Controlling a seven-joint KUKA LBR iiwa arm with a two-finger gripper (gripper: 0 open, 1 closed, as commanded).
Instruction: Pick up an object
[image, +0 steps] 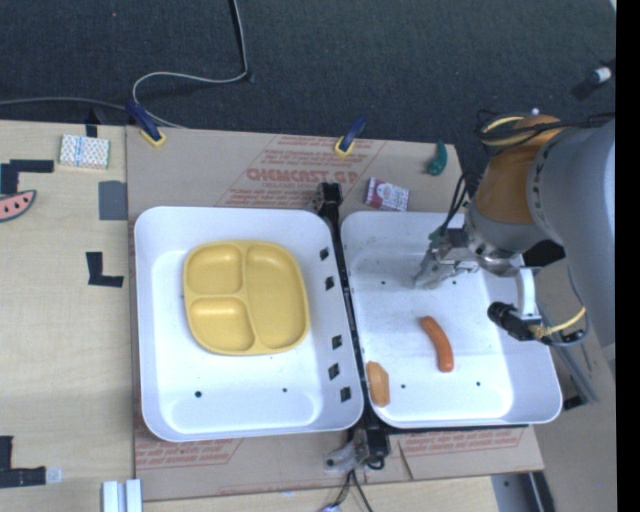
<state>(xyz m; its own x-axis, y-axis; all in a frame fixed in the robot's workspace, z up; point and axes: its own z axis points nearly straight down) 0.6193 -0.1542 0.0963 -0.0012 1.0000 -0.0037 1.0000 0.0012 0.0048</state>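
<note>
We found the gripper (436, 272) hovering low in the right bin (520, 400), at the frame's centre right, its fingers slightly apart and holding nothing. The sausage (437, 343) lay just below it, a bread roll (377, 383) at the bin's lower left corner. We judged the approach under way; descent over the sausage comes next. The cardboard (290, 172) read "CHEMCAST GP".

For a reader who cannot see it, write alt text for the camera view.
A grey robot arm's gripper hovers low in the right white bin, above an orange sausage and a bread roll. The left white bin holds a yellow divided plate.
</note>
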